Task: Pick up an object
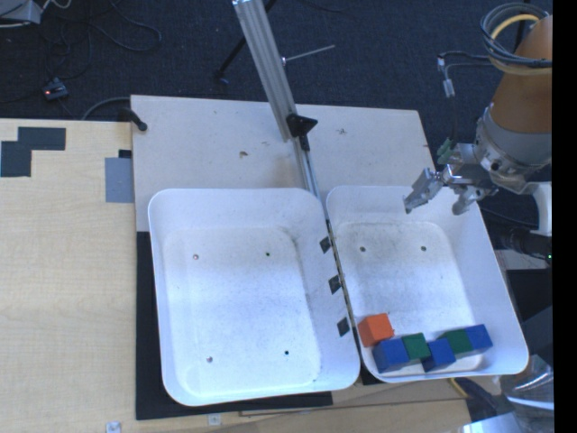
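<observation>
Nearest the camera, the right bin point(505, 332) holds a packed row: blue blocks point(391, 354), green blocks point(416, 345), one orange block point(375, 328). Well apart, the hand point(442, 193) hangs spread and empty over the far rim. Touching blocks risk a blocked or double grasp.

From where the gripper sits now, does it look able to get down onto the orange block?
Probably yes. The gripper hangs open above the right bin's far edge, and nothing stands over the orange block; only a blue block crowds its near side.

Blocks point(424, 343) crowd right bin's point(478, 242) near edge; rest open.
</observation>
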Motion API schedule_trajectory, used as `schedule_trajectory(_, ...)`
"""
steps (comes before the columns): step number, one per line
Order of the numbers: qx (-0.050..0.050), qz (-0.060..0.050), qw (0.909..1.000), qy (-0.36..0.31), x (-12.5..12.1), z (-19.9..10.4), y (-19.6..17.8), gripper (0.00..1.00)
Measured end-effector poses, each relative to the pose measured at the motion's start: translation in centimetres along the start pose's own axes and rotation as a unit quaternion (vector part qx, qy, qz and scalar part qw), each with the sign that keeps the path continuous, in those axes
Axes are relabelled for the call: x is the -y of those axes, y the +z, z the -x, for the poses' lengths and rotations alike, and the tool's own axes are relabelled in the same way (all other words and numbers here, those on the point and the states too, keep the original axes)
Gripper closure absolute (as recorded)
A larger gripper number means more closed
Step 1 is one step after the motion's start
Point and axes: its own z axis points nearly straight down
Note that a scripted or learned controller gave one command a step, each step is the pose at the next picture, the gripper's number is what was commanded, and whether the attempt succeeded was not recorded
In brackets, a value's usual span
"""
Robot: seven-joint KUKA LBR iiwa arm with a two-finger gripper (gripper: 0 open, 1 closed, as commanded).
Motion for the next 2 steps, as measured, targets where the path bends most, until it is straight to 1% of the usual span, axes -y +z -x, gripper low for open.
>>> schedule_trajectory(1, -0.001, -0.005, 1.0000, 0.000, 6.5, -0.4, 5.3, 0.00)
schedule_trajectory(2, -0.001, -0.003, 1.0000, -0.002, 6.4, -4.6, 9.6, 0.00)
